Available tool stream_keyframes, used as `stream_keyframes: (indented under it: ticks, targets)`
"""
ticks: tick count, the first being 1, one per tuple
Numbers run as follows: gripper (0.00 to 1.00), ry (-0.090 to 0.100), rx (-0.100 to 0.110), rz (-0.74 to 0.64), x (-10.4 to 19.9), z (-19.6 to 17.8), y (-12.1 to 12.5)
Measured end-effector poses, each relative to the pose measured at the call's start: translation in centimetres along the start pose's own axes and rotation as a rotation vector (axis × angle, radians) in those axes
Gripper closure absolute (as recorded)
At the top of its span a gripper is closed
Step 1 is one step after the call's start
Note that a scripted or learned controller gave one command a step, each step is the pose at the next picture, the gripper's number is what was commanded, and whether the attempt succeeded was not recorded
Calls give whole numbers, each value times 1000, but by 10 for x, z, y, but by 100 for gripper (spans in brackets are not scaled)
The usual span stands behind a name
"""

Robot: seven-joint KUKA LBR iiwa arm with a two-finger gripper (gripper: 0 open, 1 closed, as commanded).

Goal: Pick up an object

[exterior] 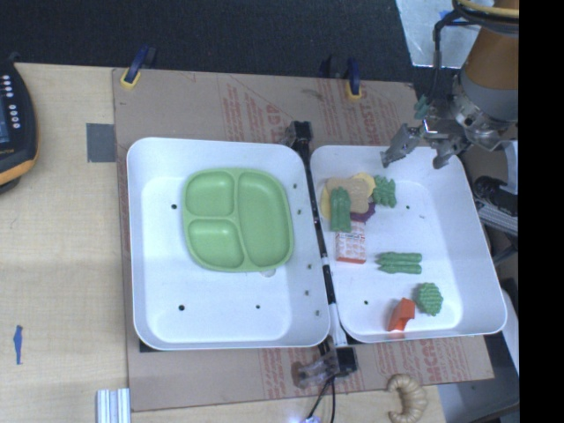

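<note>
Claw [421,151] spread wide, toy food pile [351,203] below-left, apart

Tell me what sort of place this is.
Likely a robot lab bench for grasping trials. Two white bins sit on clamped cardboard, one holding a green plate, the other toy food. The gripper hangs open over the right bin, and a pendant lies nearby.

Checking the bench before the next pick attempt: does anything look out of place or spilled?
One thing: a tan curled object lies on the bench outside the bins, below the right bin. The toy food pieces sit inside that bin, and the green divided plate lies flat in the left bin.
</note>
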State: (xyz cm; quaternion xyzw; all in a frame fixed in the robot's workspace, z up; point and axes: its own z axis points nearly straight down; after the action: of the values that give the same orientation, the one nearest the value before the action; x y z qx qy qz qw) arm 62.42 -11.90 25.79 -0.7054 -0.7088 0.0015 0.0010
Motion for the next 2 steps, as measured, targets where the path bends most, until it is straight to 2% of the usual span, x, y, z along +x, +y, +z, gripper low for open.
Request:
stream_keyframes:
  ticks: [1, 2]
  targets:
    - [0, -1, 3, -4, 1, 78, 33]
    - [0, -2, -11, -2, 6, 150, 36]
